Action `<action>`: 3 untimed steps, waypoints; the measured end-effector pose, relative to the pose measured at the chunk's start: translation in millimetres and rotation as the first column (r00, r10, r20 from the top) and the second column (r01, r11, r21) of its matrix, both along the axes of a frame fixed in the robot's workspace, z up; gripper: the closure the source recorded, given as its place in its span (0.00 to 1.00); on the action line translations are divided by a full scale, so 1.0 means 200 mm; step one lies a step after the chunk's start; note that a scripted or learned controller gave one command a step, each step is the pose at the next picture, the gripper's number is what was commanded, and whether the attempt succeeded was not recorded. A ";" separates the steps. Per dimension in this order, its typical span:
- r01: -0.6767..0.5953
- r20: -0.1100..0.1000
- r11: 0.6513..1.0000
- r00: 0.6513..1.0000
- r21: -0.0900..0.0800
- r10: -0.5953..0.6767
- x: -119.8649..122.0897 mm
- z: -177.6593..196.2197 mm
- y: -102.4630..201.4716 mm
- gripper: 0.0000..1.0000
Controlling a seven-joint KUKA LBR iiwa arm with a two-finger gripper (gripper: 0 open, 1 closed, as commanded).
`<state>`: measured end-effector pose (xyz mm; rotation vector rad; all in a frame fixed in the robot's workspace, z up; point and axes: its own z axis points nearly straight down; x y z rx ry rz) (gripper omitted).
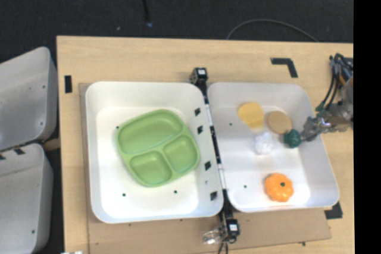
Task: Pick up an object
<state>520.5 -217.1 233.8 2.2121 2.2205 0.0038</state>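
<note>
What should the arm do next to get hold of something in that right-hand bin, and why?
Probably a short lift, to test its hold. The gripper sits low at the right bin's right side, against a small dark green object beside the tan disc. Whether it truly grips it is unclear; the orange pumpkin lies apart, nearer the camera.

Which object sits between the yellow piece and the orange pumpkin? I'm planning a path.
In the camera view, a small white lump lies between the yellow piece and the orange pumpkin, in the right bin.

Glossy green plastic tray (158,147), matt wooden bench (137,59).
</note>
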 end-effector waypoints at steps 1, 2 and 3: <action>-0.001 0.001 1.000 1.000 -0.001 0.001 0.01 0.27 -0.01 1.00; -0.003 -0.004 1.000 1.000 0.003 0.003 0.07 0.23 0.23 1.00; -0.002 -0.004 1.000 1.000 0.002 0.002 0.19 0.25 0.45 1.00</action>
